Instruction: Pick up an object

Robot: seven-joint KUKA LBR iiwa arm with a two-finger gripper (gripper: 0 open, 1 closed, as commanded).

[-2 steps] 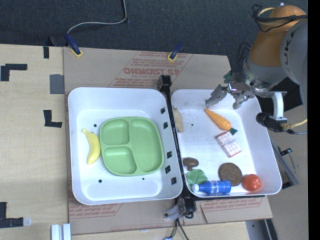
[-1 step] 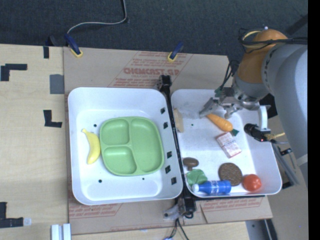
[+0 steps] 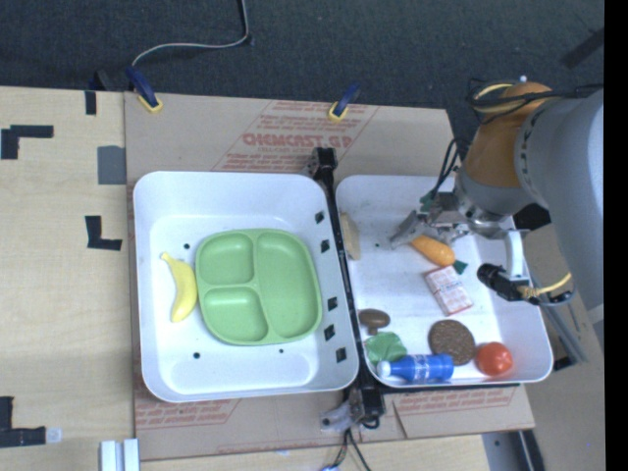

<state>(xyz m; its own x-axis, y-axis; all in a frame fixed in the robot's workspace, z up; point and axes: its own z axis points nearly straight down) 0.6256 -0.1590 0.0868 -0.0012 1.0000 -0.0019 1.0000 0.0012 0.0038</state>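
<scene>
A: What lies around the gripper (image 3: 417,226), biggest things first?

B: Two white bins side by side. The left bin (image 3: 231,186) sits well off to the gripper's left and carries a green divided plate (image 3: 259,286), with a yellow banana (image 3: 181,286) just beyond the plate's far side. The gripper is over the right bin (image 3: 388,192), in its upper half.

A: And inside that right bin?

B: An orange carrot (image 3: 433,251) lies directly beside the gripper, just below and to its right, so close that they seem to touch. Further down from it is a small red-and-white packet (image 3: 448,289). Lower still, near the bin's front edge, are a brown round cookie (image 3: 451,339), a red tomato (image 3: 495,359), a blue bottle (image 3: 419,368) lying flat, a green leafy piece (image 3: 385,346) and a small brown oval piece (image 3: 373,318). A pale beige piece (image 3: 350,236) rests against the bin's wall to the gripper's left.

A: Is the gripper holding anything?

B: Nothing shows between its fingers. A grey finger points left and down toward the bin floor, but I can't tell how wide the jaws stand.

A: The arm's pose?

B: The arm (image 3: 549,180) comes in from the right, grey with its orange band (image 3: 491,145) above the wrist, bent down over the bin's upper right corner.
</scene>
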